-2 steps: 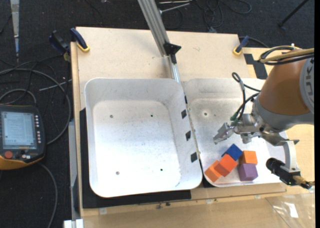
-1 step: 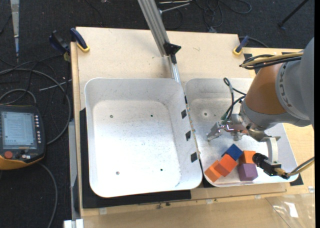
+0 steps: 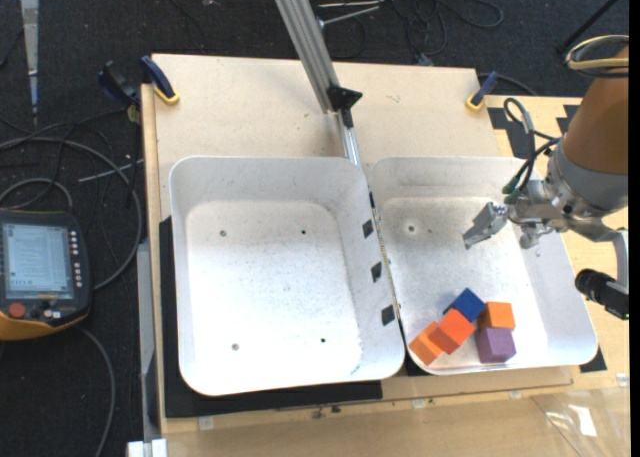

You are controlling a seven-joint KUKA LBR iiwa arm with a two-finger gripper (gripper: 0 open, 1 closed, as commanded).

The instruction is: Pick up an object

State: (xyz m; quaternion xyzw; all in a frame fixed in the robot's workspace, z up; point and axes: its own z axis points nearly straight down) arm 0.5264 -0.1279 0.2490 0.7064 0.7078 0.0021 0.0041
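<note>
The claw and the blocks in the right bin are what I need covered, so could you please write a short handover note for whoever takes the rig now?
Claw: above the middle of the right bin, nothing between its fingers; open or shut cannot be told.
Things: blue block, two orange blocks and a purple block clustered at the near edge of the right bin. The left bin sits alongside.
Done: nothing picked up.
Left: descend on one block, grip it, lift.
</note>
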